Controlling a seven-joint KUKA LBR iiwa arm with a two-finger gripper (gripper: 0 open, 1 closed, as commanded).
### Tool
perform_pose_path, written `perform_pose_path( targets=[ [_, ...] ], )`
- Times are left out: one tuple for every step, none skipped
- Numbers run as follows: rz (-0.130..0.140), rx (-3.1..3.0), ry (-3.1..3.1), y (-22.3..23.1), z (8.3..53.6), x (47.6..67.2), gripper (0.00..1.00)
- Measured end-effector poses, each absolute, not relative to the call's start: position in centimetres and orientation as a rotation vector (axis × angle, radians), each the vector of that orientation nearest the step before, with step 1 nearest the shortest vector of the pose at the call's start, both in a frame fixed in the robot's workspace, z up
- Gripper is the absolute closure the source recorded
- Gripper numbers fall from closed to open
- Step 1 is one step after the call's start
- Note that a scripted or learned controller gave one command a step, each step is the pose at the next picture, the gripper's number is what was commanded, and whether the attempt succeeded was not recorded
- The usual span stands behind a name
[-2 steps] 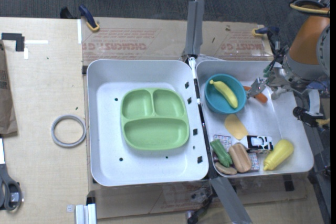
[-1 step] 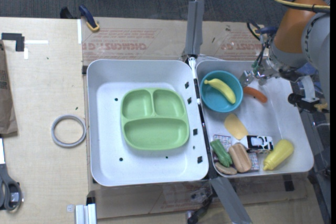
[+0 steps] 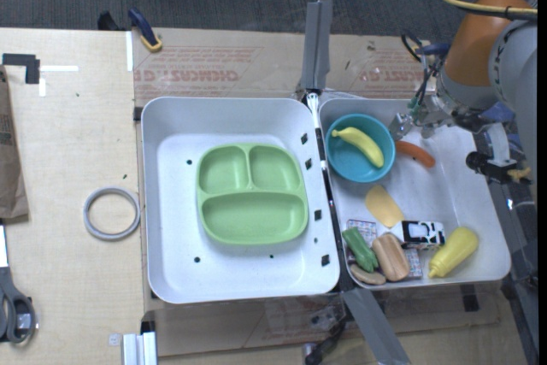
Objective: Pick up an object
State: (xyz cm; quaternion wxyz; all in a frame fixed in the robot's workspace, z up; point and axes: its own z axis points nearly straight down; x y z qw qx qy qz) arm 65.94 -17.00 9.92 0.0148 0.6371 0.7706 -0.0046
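My gripper [image 3: 409, 122] hangs over the back of the right bin [image 3: 453, 184], between the blue bowl [image 3: 349, 165] and the bin's far wall. A yellow banana [image 3: 359, 144] lies in that bowl. Just below and right of the gripper, an orange sausage-shaped toy [image 3: 416, 153] rests on the bin floor. Further forward lie a flat yellow piece [image 3: 384, 206], a green pepper [image 3: 359, 247], a tan bread roll [image 3: 391, 256], a small black-and-white box [image 3: 423, 232] and a yellow bottle-shaped toy [image 3: 452, 251].
The left bin [image 3: 162, 209] holds a green divided plate [image 3: 252, 192]. A grey ring [image 3: 112, 212] lies on the bench to the left, and scissors [image 3: 15, 316] sit at the lower left corner. A metal post [image 3: 317, 43] rises behind the bins' shared wall.
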Motion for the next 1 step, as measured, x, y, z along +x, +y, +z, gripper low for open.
perform_pose_path(
  targets=[
    [-0.013, 2.141, 2.284, -17.43, 9.40, 60.85, 0.00]
  ],
)
